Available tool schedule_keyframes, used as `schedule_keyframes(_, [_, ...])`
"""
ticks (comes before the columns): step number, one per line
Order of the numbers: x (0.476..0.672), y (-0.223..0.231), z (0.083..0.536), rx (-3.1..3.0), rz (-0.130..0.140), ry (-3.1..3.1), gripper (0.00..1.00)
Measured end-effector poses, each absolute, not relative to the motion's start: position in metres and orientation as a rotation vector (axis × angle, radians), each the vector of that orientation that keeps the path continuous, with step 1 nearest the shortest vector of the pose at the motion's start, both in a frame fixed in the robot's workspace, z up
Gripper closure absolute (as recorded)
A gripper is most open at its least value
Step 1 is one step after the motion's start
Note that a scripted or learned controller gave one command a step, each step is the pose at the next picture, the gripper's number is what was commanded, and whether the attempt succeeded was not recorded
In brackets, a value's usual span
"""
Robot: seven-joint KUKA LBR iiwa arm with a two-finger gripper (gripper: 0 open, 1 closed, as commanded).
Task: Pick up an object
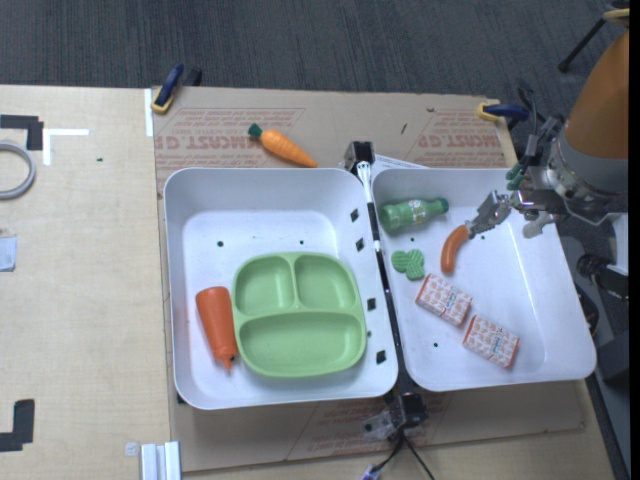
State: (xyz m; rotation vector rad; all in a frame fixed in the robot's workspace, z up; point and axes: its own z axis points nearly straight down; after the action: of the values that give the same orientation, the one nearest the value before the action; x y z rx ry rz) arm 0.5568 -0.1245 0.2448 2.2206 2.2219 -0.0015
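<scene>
The arm (600, 108) comes in from the right, its orange band high at the edge and the grey wrist angled down and leftward over the right bin (560, 358). The claw (490, 215) hangs low over that bin's upper half, pointing left toward the small orange-red sausage (453, 247). Its tips are just beside the sausage's upper end, maybe brushing it, but from here I cannot tell whether the claw is released or clenched, and nothing sits plainly between the tips.

The sausage lies tilted on the bin floor, its top end leaning right toward the claw. Just left of it is a small green ridged piece (408, 261), and above that a green bottle (412, 212) lies on its side near the bin's upper left corner. Below the sausage are two pink-and-white packets (443, 300), the second one (491, 341) lower and to the right, near each other but apart.

Over in the left bin (190, 208), a green divided plate (299, 314) sits in the lower middle, with an orange carrot-like cylinder (216, 324) just beside its left edge. Another carrot (282, 145), green-topped, lies out on the table's cardboard (330, 118) above the bins.
</scene>
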Motion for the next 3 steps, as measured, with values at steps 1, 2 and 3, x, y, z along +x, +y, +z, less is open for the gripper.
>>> schedule_keyframes(1, [0.587,-0.108,0.129,2.110,-0.001,2.328,0.00])
schedule_keyframes(2, [0.615,-0.125,0.092,1.955,0.000,2.458,0.00])
schedule_keyframes(3, [0.615,-0.126,0.103,1.956,0.002,2.454,1.00])
